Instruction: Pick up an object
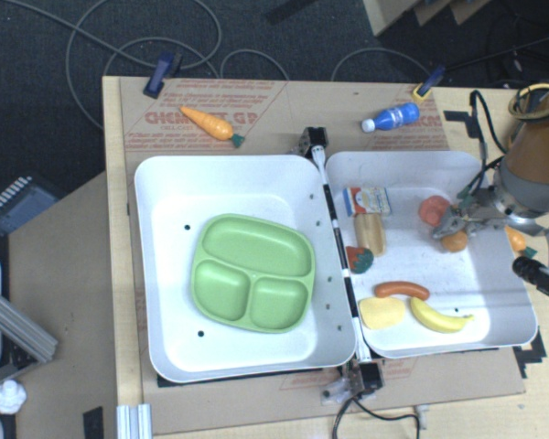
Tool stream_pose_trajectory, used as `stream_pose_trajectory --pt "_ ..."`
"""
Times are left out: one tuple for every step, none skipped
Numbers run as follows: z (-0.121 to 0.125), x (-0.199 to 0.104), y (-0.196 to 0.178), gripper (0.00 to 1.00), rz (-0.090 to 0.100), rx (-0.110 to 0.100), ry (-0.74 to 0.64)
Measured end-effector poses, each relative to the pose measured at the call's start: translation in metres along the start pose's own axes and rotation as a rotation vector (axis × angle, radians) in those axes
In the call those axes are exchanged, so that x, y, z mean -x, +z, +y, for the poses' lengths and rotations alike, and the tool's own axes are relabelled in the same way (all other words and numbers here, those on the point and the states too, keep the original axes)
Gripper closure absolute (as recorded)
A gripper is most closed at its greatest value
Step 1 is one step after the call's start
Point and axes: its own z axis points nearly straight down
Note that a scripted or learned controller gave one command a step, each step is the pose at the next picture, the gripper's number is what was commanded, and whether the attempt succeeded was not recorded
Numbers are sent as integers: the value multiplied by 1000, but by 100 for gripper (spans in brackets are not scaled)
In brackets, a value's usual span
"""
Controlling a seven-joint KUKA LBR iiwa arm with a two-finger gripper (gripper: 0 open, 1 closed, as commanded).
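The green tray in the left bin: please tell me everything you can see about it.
The green tray is light green and looks like smooth plastic, with rounded corners. It has three compartments: one long one along its far side and two smaller ones on its near side, with nothing in them. It lies flat, slightly rotated, near the middle of the left bin, resting on the bin floor. Nothing else touches it.

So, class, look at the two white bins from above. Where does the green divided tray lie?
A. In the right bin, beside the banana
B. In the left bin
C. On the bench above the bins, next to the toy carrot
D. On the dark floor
B: the green divided tray lies flat inside the left bin, while the banana lies in the right bin.
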Motion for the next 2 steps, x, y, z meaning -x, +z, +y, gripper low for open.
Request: stream_pose_trajectory --pt "53 -56 11 100 -2 -1 2" --pt "35 -138 -90 100 -2 2 2"
